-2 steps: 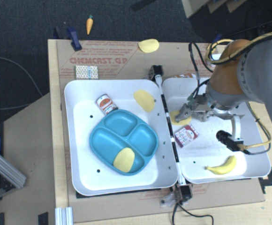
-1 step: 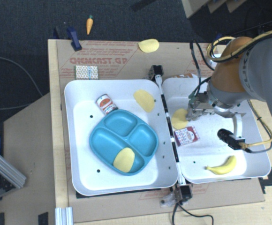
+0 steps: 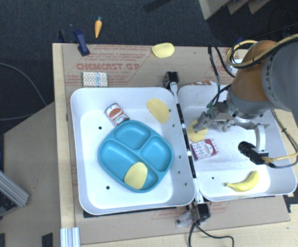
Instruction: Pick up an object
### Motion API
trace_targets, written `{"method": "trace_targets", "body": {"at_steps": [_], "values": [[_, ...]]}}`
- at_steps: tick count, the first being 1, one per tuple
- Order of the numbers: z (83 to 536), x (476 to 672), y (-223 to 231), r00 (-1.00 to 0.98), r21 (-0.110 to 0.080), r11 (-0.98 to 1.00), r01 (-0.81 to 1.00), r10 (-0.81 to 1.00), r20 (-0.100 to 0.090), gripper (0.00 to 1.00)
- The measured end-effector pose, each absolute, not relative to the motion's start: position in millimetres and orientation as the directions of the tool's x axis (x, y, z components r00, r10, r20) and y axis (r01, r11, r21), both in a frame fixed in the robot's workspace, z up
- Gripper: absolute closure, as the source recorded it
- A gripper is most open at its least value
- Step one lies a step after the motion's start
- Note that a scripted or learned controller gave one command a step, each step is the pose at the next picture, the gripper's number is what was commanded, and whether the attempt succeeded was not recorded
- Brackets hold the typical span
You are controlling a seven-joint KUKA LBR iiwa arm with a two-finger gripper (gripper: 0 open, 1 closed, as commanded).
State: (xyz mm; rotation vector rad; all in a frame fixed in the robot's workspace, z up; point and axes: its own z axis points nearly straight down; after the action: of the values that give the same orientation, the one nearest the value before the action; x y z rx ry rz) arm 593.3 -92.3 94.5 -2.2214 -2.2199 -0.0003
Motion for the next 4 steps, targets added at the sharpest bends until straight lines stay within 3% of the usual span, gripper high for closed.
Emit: {"method": "trace_targets", "body": {"at_steps": [1,2,3,4], "values": [[84.5,606.5,-92.9,-0.001,0.002,0.001,1.0,1.0,0.0,0.0],[84.2,524.9,-126.5,0.001,-0.002,-0.001,1.0,1.0,0.0,0.0],[84.4,553.2,-95.0,-0.001,0.002,0.001,1.0,1.0,-0.001,0.0],[84.2,511.8,-96.6,0.001,-0.002,-0.001,1.0,1.0,0.001,0.0]]}}
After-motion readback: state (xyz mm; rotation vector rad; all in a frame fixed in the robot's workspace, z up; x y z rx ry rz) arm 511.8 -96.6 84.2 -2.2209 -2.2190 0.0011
